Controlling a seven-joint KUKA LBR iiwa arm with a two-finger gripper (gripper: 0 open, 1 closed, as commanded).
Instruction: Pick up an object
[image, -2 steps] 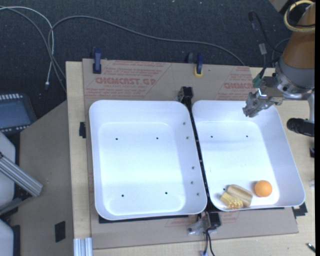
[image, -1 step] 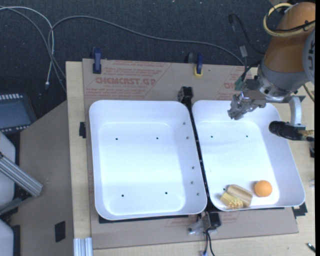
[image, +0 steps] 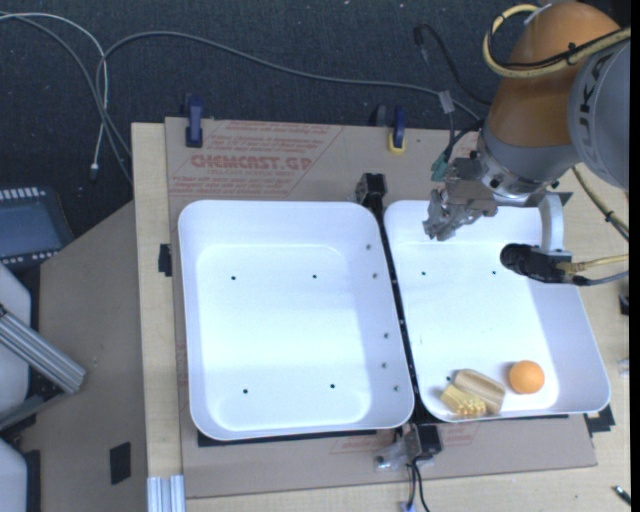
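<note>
- Reaching in from the right, the grey arm (image: 590, 90) with its orange band (image: 540, 70) hangs over the far part of the right bin (image: 560, 330).
- The gripper (image: 443, 228) sits above that bin's far left corner, pointing down, well apart from the objects at the near edge.
- Whether its fingers are spread or pressed together cannot be told at this size; nothing shows between them.
- An orange ball (image: 526, 377) lies near the near right corner of the right bin.
- Just left of the ball rests a tan, rounded piece (image: 480, 384), lying on its side.
- A small yellow object like a corn cob (image: 463, 401) lies touching the tan piece on its near left side, close to the bin's near rim.
- The left bin (image: 200, 300) stands side by side with the right one, their rims meeting along the middle.
- Both bins rest on a cardboard sheet (image: 260, 160) with red printing, held by blue clamps (image: 193, 118) at the far edge.
- Cables (image: 60, 40) trail across the dark floor at far left.
</note>
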